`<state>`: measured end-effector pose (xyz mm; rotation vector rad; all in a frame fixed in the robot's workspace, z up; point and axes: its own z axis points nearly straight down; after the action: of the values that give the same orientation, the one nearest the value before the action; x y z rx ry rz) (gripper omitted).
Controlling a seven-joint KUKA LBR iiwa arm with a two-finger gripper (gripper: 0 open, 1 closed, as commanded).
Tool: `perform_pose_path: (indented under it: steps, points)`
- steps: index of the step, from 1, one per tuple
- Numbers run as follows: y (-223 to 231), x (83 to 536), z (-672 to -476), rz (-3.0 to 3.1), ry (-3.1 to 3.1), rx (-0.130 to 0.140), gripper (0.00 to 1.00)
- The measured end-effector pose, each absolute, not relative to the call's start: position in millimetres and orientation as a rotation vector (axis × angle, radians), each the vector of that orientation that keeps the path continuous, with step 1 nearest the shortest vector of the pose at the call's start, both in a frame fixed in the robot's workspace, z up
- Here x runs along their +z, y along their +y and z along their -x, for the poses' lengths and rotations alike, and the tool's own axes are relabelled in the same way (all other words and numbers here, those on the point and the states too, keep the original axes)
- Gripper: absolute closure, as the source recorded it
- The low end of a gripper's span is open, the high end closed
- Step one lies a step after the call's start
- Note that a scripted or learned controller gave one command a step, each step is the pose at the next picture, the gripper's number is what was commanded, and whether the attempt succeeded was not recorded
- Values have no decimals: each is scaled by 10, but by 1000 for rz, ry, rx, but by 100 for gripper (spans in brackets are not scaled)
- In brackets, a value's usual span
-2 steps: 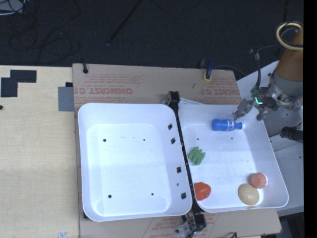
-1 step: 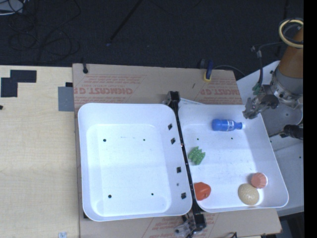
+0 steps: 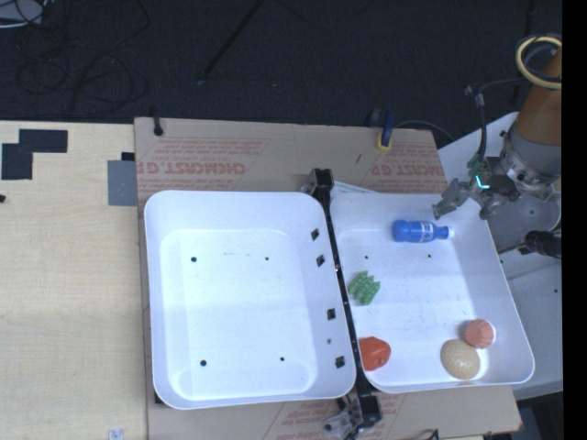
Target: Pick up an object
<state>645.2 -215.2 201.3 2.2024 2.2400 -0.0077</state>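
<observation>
The gripper point(image 3: 466, 197) is parked over the right bin's point(image 3: 417, 287) far right corner, fingers spread, nothing held. The bottle point(image 3: 422, 232) is lying just beside it, likely the easiest grab.

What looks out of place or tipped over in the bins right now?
Only the blue bottle stands out: it lies on its side near the back of the right bin, cap toward the gripper. The other items sit loosely scattered; nothing looks spilled or damaged.

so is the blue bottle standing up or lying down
Lying down: the bottle rests on its side in the right bin, white cap pointing right.
</observation>
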Motion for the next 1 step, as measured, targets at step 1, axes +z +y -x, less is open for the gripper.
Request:
perform_pose_path:
  steps: [1]
  points:
    - [-2157,2121,-6459,-2199,2241,-6,100]
